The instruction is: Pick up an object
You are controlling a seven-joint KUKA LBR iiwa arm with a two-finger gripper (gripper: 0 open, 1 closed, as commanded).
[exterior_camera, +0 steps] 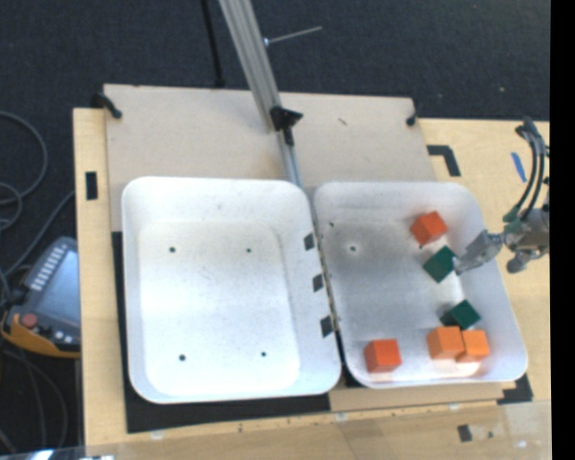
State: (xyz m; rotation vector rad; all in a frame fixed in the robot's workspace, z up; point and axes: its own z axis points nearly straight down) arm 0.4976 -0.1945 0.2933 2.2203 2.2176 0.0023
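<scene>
Right bin [364, 209] holds six small blocks, all on its right half. Orange block [427, 227] at about 1 o'clock of the bin floor, lying alone, turned slightly askew. Dark green block [440, 264] just below it, toward 3 o'clock, tilted, near the right wall. Second green block [460, 314] at about 4 o'clock, rotated diamond-wise. Directly beneath it, at 5 o'clock, two orange blocks side by side and touching: one [446, 342] left, one [475, 344] right. Last orange block [382, 356] at 6 o'clock by the near wall, well apart from the pair.
</scene>
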